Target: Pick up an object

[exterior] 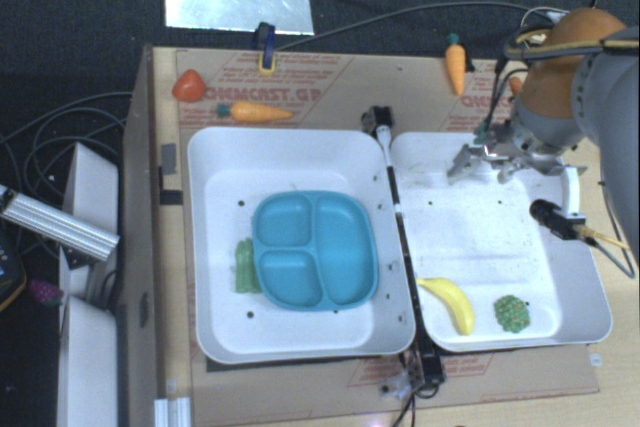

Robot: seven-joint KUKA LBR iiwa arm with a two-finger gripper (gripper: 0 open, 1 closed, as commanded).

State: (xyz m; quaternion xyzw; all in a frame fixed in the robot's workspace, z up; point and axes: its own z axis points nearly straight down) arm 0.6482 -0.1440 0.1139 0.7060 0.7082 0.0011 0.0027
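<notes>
In the right bin [590, 315] a yellow banana [449, 302] lies near the front wall, with a small green broccoli-like piece [512, 313] just right of it. My gripper [486, 161] hangs over the bin's far end, well behind both. Its two metal fingers [462, 161] are spread apart with nothing between them. The left bin [215, 215] holds a blue divided plate [314, 249], and a green vegetable piece [245, 266] lies against the plate's left edge.
A black clamp strip [392, 185] runs between the bins. On the board behind them lie a red tomato [188, 86], two carrots [255, 113] [455, 66] and a blue clip [265, 45]. A black stub with a yellow cable [556, 218] hangs over the right bin's right side.
</notes>
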